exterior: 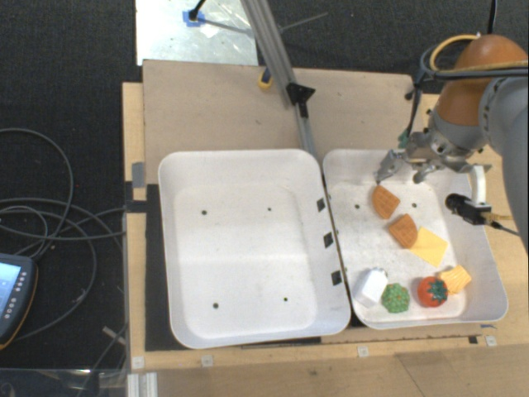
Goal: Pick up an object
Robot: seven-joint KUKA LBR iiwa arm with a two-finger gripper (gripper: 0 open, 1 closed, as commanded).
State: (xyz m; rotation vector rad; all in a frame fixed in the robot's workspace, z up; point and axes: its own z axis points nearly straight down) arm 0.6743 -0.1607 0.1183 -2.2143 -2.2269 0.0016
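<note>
Nearest the lens, along the right white bin's (496,300) front edge: white block (371,286), green knobbly ball (395,298), red tomato-like toy (431,292), small orange piece (457,279). Behind are listed a yellow flat wedge (430,246) and two orange-brown chunks (403,231) (385,201). The two-finger gripper (407,170) is seen spread apart, unladen, above the bin's rear. Left white bin (178,222) alongside.

The 2 bins, left (178,246) and right (488,292), are seen as matt white plastic, smooth-walled. The bench (347,110) is shown as dull brown board, unvarnished. The gripper (407,170) is made of grey metal with a faint sheen. The tomato (430,291) looks glossy, the broccoli (395,298) rough and knobbly, the yellow slice (430,246) smooth and matt
</note>
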